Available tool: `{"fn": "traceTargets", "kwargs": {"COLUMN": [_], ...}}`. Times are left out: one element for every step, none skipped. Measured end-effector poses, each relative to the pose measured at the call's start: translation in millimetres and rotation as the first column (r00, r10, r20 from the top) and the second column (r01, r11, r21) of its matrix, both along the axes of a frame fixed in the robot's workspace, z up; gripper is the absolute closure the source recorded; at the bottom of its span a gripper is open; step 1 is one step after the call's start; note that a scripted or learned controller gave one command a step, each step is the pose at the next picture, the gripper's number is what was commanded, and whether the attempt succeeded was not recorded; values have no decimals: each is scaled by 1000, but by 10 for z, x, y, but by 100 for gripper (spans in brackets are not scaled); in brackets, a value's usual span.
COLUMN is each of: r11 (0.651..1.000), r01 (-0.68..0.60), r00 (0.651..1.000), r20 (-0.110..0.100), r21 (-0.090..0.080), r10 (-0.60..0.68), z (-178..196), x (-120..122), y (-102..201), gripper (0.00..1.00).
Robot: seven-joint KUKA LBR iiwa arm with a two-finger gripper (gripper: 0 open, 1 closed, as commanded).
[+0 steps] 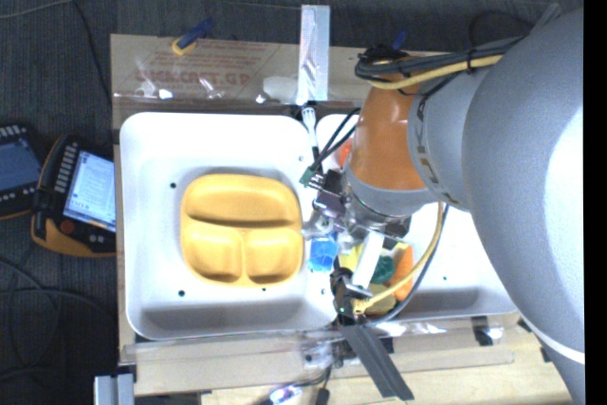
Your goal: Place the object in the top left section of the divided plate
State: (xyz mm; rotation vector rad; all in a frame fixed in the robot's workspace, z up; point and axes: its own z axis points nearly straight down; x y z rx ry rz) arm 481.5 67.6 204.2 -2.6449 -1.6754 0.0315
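Grey arm w/ orange band is seen reaching down over right white bin point(455, 299), gripper point(365, 247) state can't be told, amid blue point(323, 252), green, orange items; yellow divided plate point(242, 228) sits in left bin.

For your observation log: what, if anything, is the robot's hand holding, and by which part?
It cannot be told. The hand hangs low over the small objects in the right bin, and the arm hides its grip.

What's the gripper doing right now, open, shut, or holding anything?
Gripper: cannot be told; it hangs low over the right bin, among small colored objects.
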Motion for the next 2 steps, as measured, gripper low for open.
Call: {"fn": "traceTargets", "kwargs": {"r11": [1000,1000], "r01": [-1,-3], "r00": [1000,1000], "r20": [-5,-9], "r21": [-1,-2], "r10": [1,3], "z": [76,153], "x": [1,3], "y": [1,1], "gripper": [100,100]}}
